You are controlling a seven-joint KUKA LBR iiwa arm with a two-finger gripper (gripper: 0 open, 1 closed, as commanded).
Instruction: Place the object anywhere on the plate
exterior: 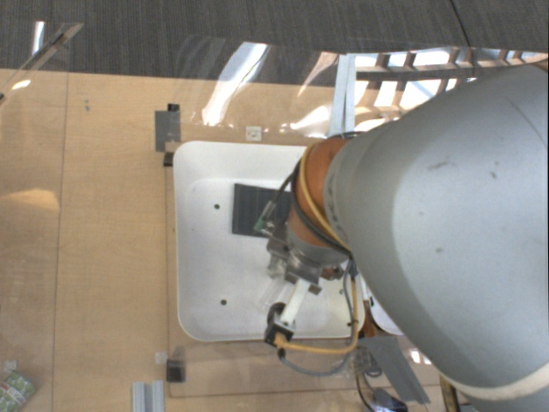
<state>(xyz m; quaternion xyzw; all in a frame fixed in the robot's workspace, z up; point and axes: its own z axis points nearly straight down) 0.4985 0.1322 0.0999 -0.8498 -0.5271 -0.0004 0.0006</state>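
One dark plate [250, 208] lies in one white bin [199, 256]; claw state unclear.

I work in a lab or test cell, not a home. My big grey arm [446, 230] with its orange band [313, 174] hangs over a pale wooden bench [86, 230] that carries a shallow white bin [206, 290], held in place by small dark brackets [168, 129] at its corners. A clear plastic guard sheet [257, 84] stands along the far edge of the bench, catching glare. Beyond it lies dark grey office-type carpet [214, 7]. A yellow cable [322, 348] loops from my wrist.
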